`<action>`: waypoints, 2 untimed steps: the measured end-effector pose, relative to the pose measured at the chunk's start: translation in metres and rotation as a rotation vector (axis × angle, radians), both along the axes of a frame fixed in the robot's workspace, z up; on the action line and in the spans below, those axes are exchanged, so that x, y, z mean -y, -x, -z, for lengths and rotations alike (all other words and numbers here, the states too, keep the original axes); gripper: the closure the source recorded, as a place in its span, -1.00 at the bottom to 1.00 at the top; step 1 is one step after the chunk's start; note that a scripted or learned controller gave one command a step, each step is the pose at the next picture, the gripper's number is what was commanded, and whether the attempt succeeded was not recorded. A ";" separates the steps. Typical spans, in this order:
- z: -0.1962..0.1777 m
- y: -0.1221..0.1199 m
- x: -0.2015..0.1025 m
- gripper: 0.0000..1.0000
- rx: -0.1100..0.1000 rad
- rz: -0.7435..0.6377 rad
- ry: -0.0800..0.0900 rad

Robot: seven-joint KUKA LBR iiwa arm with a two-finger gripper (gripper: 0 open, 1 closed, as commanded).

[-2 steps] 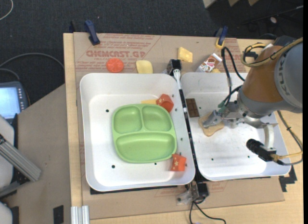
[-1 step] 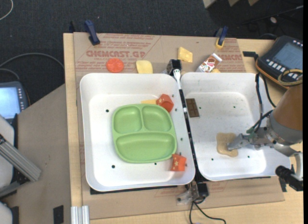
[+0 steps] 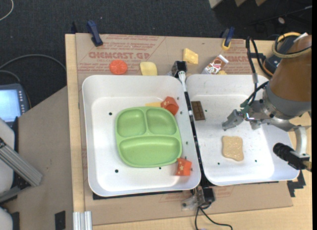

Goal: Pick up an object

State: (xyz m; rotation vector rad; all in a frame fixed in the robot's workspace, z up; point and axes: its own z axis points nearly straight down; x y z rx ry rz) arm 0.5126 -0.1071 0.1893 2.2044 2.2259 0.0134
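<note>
Cardboard covers the bench (image 3: 124, 51), and two shallow white bins sit on it side by side, with a few stray toy foods lying on the board behind them. From the camera above, the left bin (image 3: 94, 125) holds a green divided plate (image 3: 147, 136) with small red pieces (image 3: 170, 105) at its upper and lower right corners. The right bin (image 3: 277, 174) holds a tan slice of toast (image 3: 232, 148) lying flat and a small brown block (image 3: 197, 110) hard against the wall it shares with the other bin. The gripper (image 3: 237, 117) hangs just above and beside the toast, empty, its fingers spread. My worry is the toast: it is thin and flat on the floor, so the fingers may close above it or skid it away. The brown block looks no easier, since the wall could block one finger.
</note>
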 end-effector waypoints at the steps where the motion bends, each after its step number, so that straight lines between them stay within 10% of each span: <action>1: 0.110 0.036 0.010 -1.00 -0.018 0.012 -0.002; 2: 0.095 0.033 0.010 1.00 -0.009 0.011 0.001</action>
